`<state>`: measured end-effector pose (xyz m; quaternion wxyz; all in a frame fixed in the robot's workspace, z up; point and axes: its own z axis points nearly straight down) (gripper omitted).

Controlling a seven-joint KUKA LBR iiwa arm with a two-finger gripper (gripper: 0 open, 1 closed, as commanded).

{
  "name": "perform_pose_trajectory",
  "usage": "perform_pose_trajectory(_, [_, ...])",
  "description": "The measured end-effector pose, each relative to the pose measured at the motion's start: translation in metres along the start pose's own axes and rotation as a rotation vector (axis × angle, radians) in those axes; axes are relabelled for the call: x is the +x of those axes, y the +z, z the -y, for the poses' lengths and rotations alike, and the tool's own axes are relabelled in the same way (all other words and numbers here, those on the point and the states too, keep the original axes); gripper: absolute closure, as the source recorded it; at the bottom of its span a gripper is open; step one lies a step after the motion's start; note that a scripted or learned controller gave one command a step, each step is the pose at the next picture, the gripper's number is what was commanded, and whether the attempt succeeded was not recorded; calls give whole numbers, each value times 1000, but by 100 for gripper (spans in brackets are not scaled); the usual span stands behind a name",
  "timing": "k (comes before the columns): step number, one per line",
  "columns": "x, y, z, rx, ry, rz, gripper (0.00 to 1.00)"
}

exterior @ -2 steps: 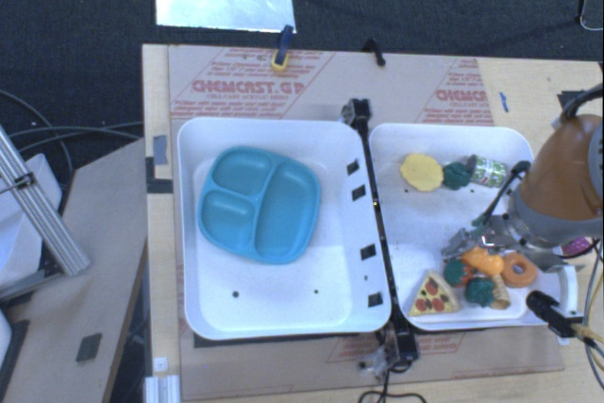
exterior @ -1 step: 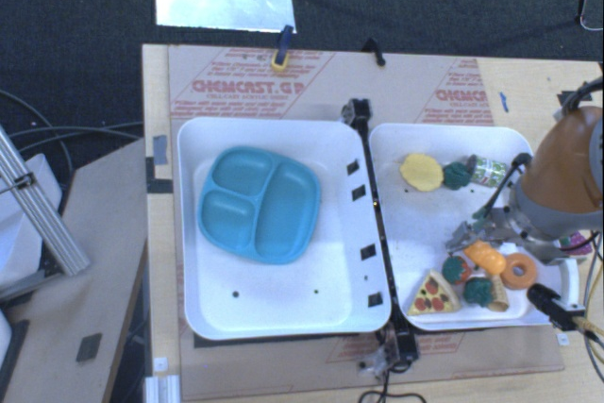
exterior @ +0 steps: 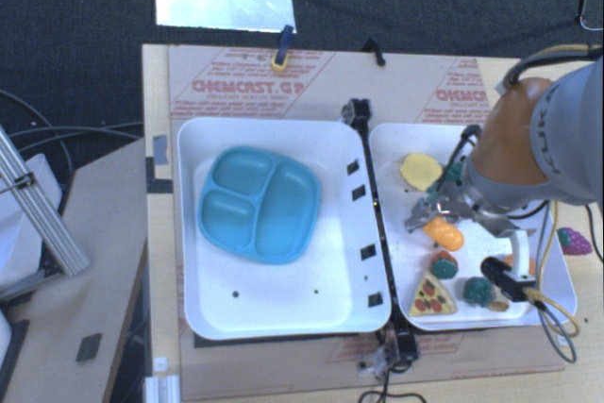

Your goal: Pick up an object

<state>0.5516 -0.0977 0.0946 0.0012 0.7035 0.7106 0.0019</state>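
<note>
The right bin [exterior: 392,156] holds several toy foods: a yellow piece [exterior: 420,171] near the back, an orange piece [exterior: 444,234] in the middle, a small green piece [exterior: 444,265], a pizza slice [exterior: 432,295] at the front and a dark green piece [exterior: 478,291] beside it. My gripper [exterior: 429,210] hangs low over the middle of this bin, just left of and above the orange piece, between it and the yellow piece. The wrist hides part of the bin behind it. I see nothing clearly held.
The left bin [exterior: 217,297] holds a blue divided plate [exterior: 257,203]. A black divider [exterior: 371,222] runs between the bins. A purple grape cluster [exterior: 573,241] lies at the right bin's far edge. Cables [exterior: 552,316] trail near the front right corner.
</note>
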Motion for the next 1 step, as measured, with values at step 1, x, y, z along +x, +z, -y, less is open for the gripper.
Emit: perform_pose_trajectory(1, [93, -96, -40, -10, -5, -3, 100])
